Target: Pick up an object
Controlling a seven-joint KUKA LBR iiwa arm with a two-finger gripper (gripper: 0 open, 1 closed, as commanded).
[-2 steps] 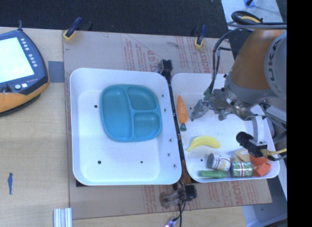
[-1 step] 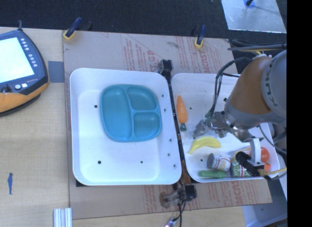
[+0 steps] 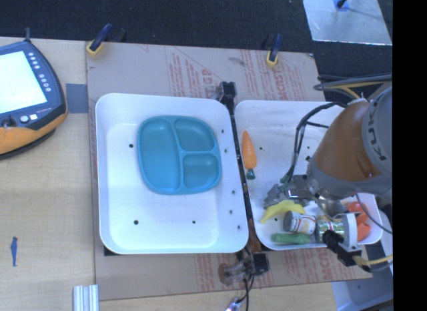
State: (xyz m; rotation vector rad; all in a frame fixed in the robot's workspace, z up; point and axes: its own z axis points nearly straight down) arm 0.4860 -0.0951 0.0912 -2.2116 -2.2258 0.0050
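The right bin (image 3: 273, 119) holds several small items. An orange carrot (image 3: 247, 149) lies along its left wall. Near the front lie a yellow banana (image 3: 281, 210), a small can (image 3: 298, 223) and a green pod-like piece (image 3: 289, 238). A red-orange item (image 3: 361, 220) sits at the front right, partly under the arm. My gripper (image 3: 285, 192) hangs low in this bin, just above the banana's far side, below the orange band (image 3: 343, 146). Nothing can be seen held in it.
The left bin (image 3: 107, 169) carries a blue divided plate (image 3: 179, 154). A tablet-like pendant (image 3: 27, 93) rests at the bench's far left. Blue-yellow clamps (image 3: 99, 39) pin the cardboard's back edge. Cables loop beside the arm over the right bin.
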